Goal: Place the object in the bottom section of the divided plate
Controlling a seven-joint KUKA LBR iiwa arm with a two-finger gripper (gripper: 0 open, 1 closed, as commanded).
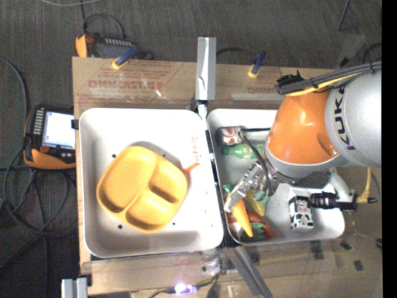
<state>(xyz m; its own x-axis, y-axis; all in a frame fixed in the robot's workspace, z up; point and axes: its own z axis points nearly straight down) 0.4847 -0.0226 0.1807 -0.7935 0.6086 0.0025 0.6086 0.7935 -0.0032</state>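
Toys [248,219] are lying heaped along the near left edge of the right bin [335,228], within reach for picking. Gripper [243,188] is hanging just above that heap; jaw state cannot be told, and which object is targeted is unclear. Farther left, divided plate [142,188] is sitting in the left bin [93,241], awaiting delivery.

A yellow divided plate [142,187] lies in a white bin [93,135]; the arm's band [301,132] is orange.
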